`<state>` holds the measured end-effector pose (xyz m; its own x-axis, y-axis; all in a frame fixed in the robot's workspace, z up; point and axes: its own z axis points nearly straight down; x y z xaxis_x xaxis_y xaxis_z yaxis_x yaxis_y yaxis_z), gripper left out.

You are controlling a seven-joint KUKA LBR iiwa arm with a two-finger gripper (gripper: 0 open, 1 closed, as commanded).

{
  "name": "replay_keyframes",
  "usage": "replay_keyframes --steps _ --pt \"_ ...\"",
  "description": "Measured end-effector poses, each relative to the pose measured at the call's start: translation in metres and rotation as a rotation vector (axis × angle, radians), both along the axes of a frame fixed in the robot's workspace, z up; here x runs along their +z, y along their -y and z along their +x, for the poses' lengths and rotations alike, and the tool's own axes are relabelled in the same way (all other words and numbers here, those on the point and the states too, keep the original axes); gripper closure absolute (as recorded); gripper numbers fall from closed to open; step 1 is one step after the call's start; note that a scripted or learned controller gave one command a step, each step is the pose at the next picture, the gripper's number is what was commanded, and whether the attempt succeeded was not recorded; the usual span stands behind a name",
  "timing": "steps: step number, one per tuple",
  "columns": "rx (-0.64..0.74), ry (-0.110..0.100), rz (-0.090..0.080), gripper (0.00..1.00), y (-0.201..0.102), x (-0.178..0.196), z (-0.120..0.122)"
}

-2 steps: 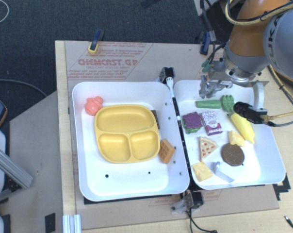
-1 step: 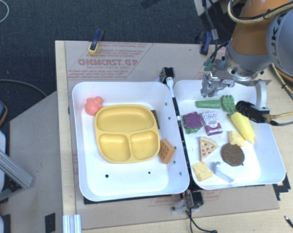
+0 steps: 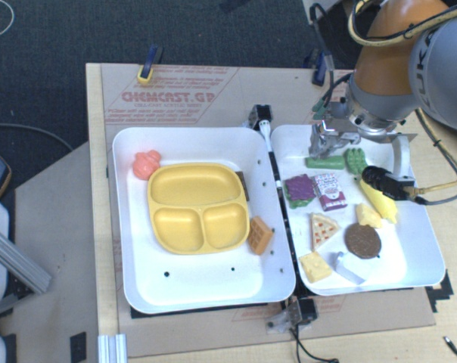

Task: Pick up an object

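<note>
Single fixed camera, mounted above the tabletop (image 3: 175,97), looking down at a slant; far edge of the tabletop sits toward the top of frame, near edge toward the bottom; mid-range, both white bins fit whole: left bin (image 3: 130,225), right bin (image 3: 421,255); dark floor visible beyond the tabletop at top and left; arm (image 3: 402,44) enters from the upper right, close to the lens, partly cropped by the frame edge.

Arm (image 3: 433,44): grey casing, rounded orange band (image 3: 391,32) above wrist, yellow and black cables looped alongside; metallic silver pincer (image 3: 328,138) assembly.
</note>
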<state>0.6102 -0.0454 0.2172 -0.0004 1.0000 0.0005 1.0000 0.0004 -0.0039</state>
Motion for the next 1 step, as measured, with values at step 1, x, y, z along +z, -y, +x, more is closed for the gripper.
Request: replay_keyframes --steps 1 --pt "-0.001 0.001 -0.001 1.00 0.0062 -0.0023 -0.0009"
